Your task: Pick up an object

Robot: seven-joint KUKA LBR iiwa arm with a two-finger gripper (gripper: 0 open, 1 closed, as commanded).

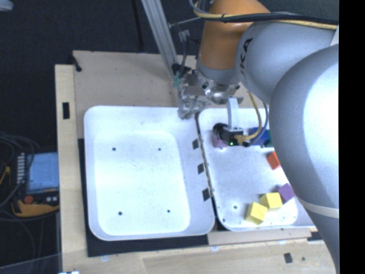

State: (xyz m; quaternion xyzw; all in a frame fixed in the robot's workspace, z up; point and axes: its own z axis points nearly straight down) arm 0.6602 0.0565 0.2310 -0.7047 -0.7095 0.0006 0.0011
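Claw (189, 106) hangs at the top-left corner of the right bin (239, 176), prob. lining up a pick since the loose bits lie there (pink piece (219, 142) just inside that corner, yellow block (256, 212) by its bottom edge), but can't tell if it's spread or pressed together.

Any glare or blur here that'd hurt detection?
Camera view: left bin floor nearly blown out to flat white; the arm's near grey link is soft and hides part of the right bin; the front yellow block reads sharp; bench surroundings fall dark.
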